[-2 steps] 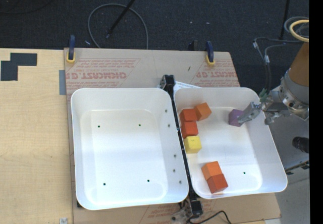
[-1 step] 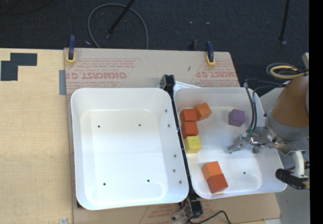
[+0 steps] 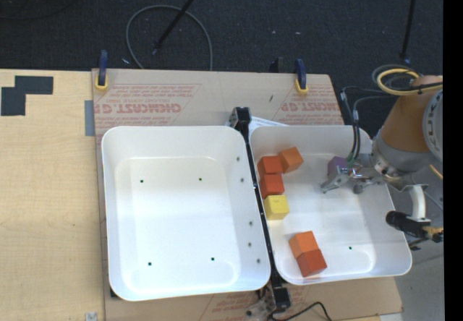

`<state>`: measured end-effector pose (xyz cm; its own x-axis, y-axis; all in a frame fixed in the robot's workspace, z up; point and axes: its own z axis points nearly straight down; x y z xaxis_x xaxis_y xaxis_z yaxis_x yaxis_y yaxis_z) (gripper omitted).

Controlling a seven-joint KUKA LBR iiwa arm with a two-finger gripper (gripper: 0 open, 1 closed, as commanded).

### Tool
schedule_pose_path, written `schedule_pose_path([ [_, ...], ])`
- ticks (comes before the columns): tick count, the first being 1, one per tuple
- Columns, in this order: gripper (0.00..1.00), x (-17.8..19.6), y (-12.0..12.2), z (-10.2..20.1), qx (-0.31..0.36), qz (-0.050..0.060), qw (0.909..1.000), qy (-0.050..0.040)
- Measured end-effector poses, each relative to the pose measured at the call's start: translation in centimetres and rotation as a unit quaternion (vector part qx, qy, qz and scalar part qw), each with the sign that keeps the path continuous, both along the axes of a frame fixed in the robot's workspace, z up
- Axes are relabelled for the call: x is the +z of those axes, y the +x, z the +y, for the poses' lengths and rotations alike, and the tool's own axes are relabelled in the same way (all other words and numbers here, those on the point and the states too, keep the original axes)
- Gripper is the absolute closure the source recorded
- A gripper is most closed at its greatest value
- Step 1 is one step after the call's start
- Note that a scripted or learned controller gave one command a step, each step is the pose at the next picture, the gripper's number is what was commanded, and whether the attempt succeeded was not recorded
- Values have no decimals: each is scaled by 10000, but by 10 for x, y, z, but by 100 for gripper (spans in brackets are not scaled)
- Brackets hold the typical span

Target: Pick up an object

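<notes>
A view from above shows 2 shallow white bins side by side on a cardboard-covered surface (image 3: pixel 181 99). The left bin (image 3: pixel 116 160) has nothing visible in it. The right bin (image 3: pixel 391 254) holds several small blocks.

Near the wall shared by the 2 bins sit 2 orange-red blocks (image 3: pixel 271 175), one in front of the other and touching, with a lighter orange block (image 3: pixel 291 159) just beside the rear one. A yellow block (image 3: pixel 276 206) touches the front one. Well apart, toward the near edge, lie 2 more orange blocks (image 3: pixel 307 253) pressed together.

The arm (image 3: pixel 409 131) reaches in from the right. Its end effector (image 3: pixel 338 181) hangs low inside the right bin, and whether it is wide or narrow cannot be told. A small purple shape (image 3: pixel 337 166) sits right at it; whether it is gripped cannot be told.

The blocks look rigid, light and flat-sided, likely smooth, and not fragile. The yellow block seems the best choice: grip it across 2 opposite flat faces, though its orange-red neighbour crowds 1 side.
</notes>
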<state>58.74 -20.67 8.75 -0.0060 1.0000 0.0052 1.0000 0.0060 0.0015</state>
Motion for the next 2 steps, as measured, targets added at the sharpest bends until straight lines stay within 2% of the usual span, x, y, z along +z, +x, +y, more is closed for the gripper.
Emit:
schedule_pose_path([
  [1, 0, -2, 63, -5, 9, 11, 10000, 16],
  [2, 100, 8, 62, -10, -12, 10, 10000, -14],
])
